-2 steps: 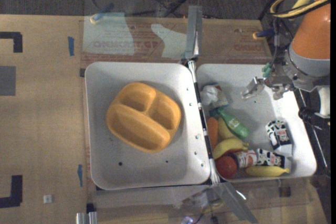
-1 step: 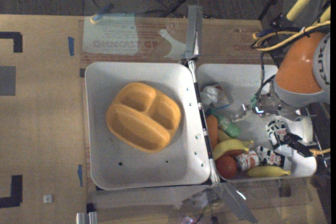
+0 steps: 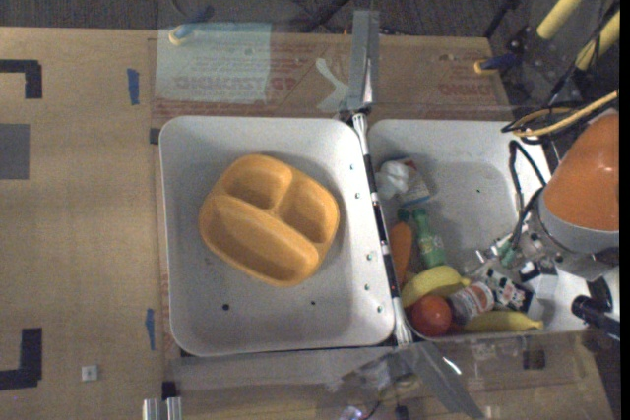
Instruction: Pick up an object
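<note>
tool [image 3: 519, 272] low by right bin's [image 3: 463, 157] near edge, seemingly.

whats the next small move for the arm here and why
Probably a short drop straight down onto the pile. The gripper hangs over the near end of the right bin, where a small bottle, two bananas, a tomato and a carrot are crowded together. Nothing looks held yet, and the bottle lies closest beneath it, so that seems the easiest target.
</note>
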`<state>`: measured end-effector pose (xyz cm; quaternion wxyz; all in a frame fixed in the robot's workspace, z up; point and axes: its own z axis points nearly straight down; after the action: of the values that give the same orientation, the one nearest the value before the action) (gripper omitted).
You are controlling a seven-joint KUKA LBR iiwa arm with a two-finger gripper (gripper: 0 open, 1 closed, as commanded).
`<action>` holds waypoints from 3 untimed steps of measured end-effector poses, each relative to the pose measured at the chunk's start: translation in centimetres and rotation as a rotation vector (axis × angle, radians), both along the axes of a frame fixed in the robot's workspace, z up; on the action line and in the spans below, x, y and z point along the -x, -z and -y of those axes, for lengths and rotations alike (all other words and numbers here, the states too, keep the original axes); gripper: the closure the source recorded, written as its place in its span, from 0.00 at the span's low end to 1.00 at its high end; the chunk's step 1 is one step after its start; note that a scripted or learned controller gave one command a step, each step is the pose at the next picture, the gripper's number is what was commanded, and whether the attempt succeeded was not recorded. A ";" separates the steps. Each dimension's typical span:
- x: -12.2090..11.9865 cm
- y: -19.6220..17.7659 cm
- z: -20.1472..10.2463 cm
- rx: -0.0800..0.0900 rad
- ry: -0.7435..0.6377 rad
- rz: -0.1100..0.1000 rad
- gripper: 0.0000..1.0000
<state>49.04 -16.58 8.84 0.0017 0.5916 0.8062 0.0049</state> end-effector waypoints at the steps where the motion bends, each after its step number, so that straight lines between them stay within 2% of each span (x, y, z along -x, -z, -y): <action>1: -9.9 0.2 -0.9 0.005 0.021 -0.001 0.00; 2: -11.7 -5.2 3.8 -0.017 -0.109 -0.004 0.00; 3: -3.6 -0.3 1.5 -0.008 -0.096 -0.003 0.00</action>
<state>52.67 -18.07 9.14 -0.0022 0.5523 0.8336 0.0076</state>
